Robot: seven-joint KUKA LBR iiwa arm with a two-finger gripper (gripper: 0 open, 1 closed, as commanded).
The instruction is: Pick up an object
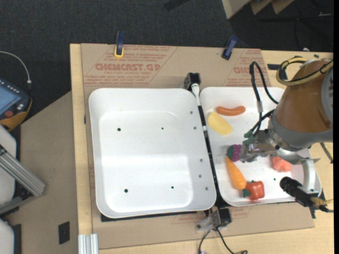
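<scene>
Both bins (143, 97) are plain white with small dark dots. The sausage (231, 110) is orange-red, the lemon (219, 124) pale yellow, the carrot (236, 174) orange, the pepper (255, 190) red with green, the eggplant (234, 152) purple.

This is a robotics lab or test cell. Two shallow white plastic bins (143, 152) sit on a brown cardboard sheet printed "CHEMCAST" (132, 62), fastened by a yellow clamp (119, 51) and a blue clamp (230, 47). Loose black cables (256, 83) trail across it, above dark grey carpet (79, 9).
</scene>
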